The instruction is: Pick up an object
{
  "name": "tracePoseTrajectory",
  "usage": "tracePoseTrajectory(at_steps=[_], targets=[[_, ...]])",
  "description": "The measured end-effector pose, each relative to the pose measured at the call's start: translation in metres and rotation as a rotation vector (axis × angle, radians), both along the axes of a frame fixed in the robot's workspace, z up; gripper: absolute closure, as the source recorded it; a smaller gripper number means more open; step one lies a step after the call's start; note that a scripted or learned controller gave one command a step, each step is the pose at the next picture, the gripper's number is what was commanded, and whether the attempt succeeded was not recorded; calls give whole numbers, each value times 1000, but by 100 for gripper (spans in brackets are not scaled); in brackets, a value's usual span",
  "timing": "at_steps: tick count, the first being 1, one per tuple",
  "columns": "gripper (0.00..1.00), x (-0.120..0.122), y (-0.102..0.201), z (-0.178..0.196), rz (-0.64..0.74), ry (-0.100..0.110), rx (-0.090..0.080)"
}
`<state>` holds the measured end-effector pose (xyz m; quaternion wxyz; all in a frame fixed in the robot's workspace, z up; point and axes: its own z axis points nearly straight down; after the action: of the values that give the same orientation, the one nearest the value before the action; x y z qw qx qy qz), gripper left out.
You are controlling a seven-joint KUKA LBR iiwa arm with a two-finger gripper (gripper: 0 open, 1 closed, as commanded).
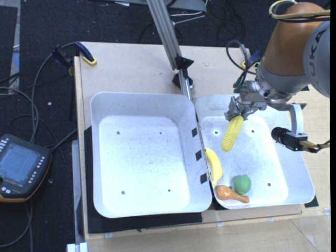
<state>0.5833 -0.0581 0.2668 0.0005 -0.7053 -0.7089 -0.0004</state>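
A grey arm's end effector grips a corn cob by its top, dangling it above the right bin holding 3 other toy foods.

You've got a teach pendant at frame left, blue clamp upper left on bench, metal pole top ctr
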Motion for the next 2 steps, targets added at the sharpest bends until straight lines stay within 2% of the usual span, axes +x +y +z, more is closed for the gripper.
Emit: tracePoseTrajectory(at_steps=[1,2], targets=[[100,6,45,-8,-1,1,0],[100,24,102,-8,0,0,0]])
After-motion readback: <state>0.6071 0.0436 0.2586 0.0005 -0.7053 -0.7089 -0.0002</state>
